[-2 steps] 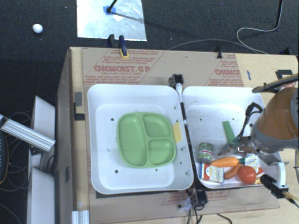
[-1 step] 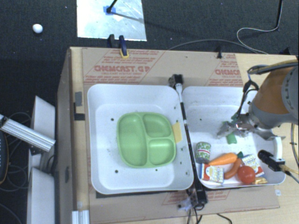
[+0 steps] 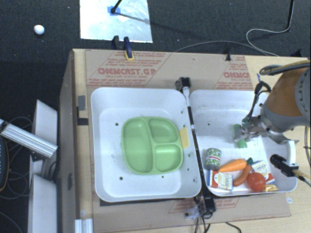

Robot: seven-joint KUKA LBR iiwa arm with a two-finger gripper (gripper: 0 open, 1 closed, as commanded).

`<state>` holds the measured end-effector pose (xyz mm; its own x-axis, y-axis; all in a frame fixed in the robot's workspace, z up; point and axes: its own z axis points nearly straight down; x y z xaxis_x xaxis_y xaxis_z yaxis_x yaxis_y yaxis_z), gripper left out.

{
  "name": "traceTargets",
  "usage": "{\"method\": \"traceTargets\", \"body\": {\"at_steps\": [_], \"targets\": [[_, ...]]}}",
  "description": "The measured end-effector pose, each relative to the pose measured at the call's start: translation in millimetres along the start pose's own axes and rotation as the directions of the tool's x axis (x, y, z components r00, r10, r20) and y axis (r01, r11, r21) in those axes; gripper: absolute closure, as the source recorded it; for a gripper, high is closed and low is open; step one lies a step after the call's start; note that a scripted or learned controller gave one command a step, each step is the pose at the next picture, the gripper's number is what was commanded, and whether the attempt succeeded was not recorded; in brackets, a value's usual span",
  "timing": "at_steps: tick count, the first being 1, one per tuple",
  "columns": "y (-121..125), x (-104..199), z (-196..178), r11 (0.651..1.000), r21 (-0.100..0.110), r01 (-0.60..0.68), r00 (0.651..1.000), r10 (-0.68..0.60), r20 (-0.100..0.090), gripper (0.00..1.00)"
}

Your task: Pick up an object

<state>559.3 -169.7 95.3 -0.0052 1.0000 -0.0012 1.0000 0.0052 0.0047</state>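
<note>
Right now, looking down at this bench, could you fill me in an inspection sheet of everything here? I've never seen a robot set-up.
Surface: brown bench bearing two shallow white bins, left bin and right bin.
Job's things: in the right bin's near corner, an orange plastic carrot, a red round tomato, a small green patterned can and a red and white packet.
Clutter: a green divided plate in the left bin.
Hand: hand low in the right bin by a small green piece; grip unclear.
Cables: black cable on the dark floor.
Surroundings: a small white ball, a shiny silver sheet.
</note>
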Motion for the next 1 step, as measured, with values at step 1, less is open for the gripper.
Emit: {"method": "traceTargets", "body": {"at_steps": [1], "targets": [[-52.6, 41.8, -100.7, 1.000, 0.002, -0.001, 1.000, 0.001, -0.001, 1.00]]}}
